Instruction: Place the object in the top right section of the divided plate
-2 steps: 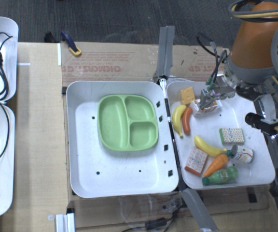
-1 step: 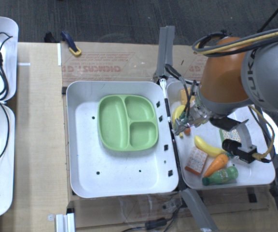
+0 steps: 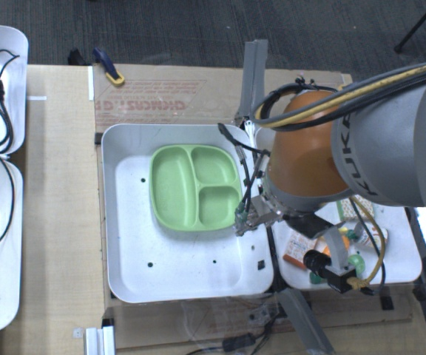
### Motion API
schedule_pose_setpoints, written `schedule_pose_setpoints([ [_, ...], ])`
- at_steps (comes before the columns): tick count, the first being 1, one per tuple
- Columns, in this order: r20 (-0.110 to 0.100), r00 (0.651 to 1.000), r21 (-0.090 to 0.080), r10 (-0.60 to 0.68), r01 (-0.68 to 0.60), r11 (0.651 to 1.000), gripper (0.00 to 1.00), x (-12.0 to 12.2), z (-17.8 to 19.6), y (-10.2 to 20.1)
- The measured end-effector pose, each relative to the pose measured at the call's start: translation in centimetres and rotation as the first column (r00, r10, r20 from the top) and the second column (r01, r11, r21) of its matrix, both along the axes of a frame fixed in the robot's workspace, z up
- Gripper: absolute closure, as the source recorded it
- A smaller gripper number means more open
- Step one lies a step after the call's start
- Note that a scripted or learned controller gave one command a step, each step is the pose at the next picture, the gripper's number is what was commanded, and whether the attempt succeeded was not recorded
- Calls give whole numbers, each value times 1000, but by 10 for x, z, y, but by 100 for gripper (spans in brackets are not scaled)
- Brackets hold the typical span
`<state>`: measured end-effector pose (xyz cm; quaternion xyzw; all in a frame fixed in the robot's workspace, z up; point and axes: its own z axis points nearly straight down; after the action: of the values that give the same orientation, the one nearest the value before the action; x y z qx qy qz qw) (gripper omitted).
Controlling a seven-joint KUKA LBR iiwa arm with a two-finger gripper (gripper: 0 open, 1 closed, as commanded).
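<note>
Arm [image 3: 361, 139] bent over bins' divide, pincer [image 3: 244, 219] at green divided plate's [image 3: 176, 191] right rim, grip unclear

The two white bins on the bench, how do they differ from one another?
The left bin lies open to the camera and holds a green divided plate; the right bin holds a jumble of small colourful items. The left bin shows nearly whole, while the right bin is largely covered by the arm. The gripper hangs at the plate's right edge, over the left bin, not the right one. Both are shallow, white and round-cornered.
</note>
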<state>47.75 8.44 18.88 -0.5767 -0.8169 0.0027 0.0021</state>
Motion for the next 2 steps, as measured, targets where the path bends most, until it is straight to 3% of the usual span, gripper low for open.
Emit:
schedule_pose_setpoints([
  [1,0,1000,0,-1,1,1000,0,0,0,-1],
  [2,-5,1000,-2,-5,5,1000,100,1,6,-2],
])
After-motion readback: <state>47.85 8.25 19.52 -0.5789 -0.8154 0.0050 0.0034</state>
